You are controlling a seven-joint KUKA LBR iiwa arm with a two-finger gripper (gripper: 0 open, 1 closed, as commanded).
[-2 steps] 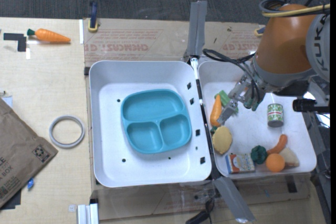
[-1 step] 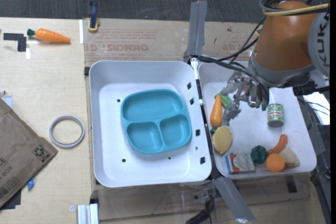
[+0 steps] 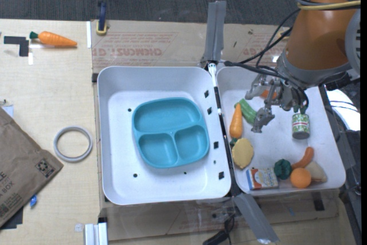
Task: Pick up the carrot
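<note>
Two white bins sit side by side on the desk; nearest in the right bin (image 3: 330, 140) lie a small carton (image 3: 264, 178), a dark green piece (image 3: 281, 168), an orange fruit (image 3: 300, 178) and a sausage-like piece (image 3: 304, 156). Further in, a yellowish lump (image 3: 242, 152) lies beside the carrot (image 3: 236, 120), which rests lengthwise along that bin's left wall, a green vegetable (image 3: 249, 111) just beside its top end. The gripper (image 3: 265, 115) hangs just right of the carrot, fingers narrow and holding nothing (a small can (image 3: 300, 125) stands to its right). To grasp well, I judge it should shift left, widen, straddle the carrot's mid-body across its width, and avoid the wall; the left bin (image 3: 109, 140) holds a blue divided tray (image 3: 170, 132). Another carrot (image 3: 53, 39) lies at the desk's far left corner.
</note>
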